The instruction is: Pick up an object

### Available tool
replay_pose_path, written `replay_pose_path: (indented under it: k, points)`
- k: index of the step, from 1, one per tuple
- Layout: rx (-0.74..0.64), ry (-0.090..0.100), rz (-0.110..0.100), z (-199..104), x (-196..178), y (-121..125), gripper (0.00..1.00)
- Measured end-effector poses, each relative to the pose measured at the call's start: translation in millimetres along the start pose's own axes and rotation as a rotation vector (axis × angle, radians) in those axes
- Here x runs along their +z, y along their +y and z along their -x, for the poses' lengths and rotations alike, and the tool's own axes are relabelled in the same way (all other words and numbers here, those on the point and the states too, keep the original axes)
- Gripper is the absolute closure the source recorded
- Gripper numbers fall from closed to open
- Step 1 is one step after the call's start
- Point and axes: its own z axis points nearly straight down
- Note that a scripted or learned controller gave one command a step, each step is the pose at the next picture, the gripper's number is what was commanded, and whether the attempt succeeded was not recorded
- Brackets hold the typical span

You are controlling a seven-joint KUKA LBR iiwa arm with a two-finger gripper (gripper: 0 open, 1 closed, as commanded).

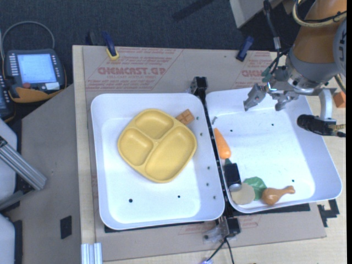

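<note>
2 white bins side by side on a brown cardboard sheet [165,65] with red printed lettering. Left bin [110,202], right bin [308,147]. Blue clamp with yellow tip [110,45] at the sheet's top left edge, another blue clamp [245,47] at the top right. Black clip [198,85] between the bins at the top, another clip [230,225] at the bottom. Handheld pendant with lit screen [34,70] far left, cable looped above it. Aluminium rail [22,166] at lower left. Dark carpet [137,10] beyond the bench.
</note>
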Motion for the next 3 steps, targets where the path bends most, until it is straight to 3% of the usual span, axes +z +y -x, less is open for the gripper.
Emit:
replay_pose_path:
  k: [2,3]
  points:
    - [0.001,0.001,-0.004,-6,110,-8,0.0]
    - [0.0,-0.002,0.001,-6,135,-7,0.0]
